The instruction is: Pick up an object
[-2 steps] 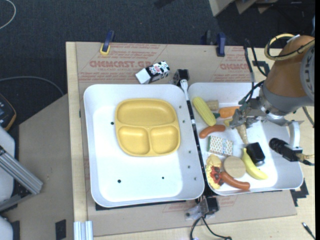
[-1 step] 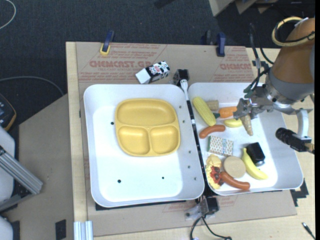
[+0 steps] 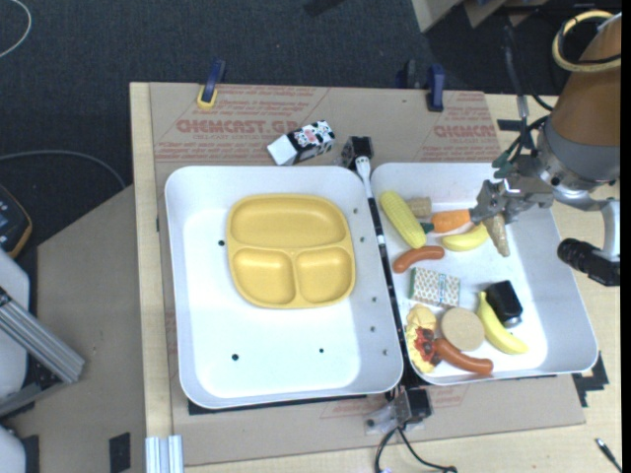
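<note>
Since the job is only to lift some object, candidates are logged left to right. Left bin (image 3: 197,294) holds a yellow tray (image 3: 291,247) with three compartments, lying flat: rigid plastic, light, but broad and low, so only its rim offers a grip; a poor choice by my judgement. Right bin (image 3: 572,313) carries the small toy food. Corn (image 3: 401,217) lies at a slant near the bin's left wall, with a sausage (image 3: 419,258) just below it; both look like hard, smooth, light plastic, best pinched across the narrow width at mid-length, some risk of slipping. A checkered piece (image 3: 435,286) lies flat, hard to get under. Lower down, a second sausage (image 3: 463,361) touches a round tan piece (image 3: 461,329). A carrot (image 3: 453,221) and a small banana (image 3: 466,239) lie just left of the gripper (image 3: 496,223). A larger banana (image 3: 500,328) sits beside a black block (image 3: 504,302). Gripper is low over the bin's upper middle, nearest the small banana and carrot; cannot tell whether it is open or closed, and nothing is visibly held. Likely target: small banana, gripped across its middle.
</note>
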Robot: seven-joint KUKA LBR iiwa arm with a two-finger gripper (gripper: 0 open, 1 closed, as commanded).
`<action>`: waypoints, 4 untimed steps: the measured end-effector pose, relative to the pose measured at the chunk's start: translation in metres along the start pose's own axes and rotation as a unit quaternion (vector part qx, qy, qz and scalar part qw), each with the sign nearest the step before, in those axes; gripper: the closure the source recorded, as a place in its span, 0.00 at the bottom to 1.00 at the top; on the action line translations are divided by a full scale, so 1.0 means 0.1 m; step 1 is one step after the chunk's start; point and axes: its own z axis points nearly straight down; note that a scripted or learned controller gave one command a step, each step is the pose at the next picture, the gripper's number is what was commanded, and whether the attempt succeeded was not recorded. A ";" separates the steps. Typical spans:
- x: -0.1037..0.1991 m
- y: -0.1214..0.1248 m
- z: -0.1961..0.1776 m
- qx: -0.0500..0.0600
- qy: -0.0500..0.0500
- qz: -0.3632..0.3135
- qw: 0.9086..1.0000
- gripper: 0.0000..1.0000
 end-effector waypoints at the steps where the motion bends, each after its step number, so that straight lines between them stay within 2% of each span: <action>1: 0.35 0.35 -0.09 0.000 0.000 -0.002 1.000 1.00; 2: 0.72 0.74 0.08 0.000 0.001 -0.002 1.000 1.00; 3: 0.94 0.88 0.13 0.001 0.001 -0.001 1.000 1.00; 4: 0.89 0.85 -0.08 0.000 0.000 0.000 1.000 1.00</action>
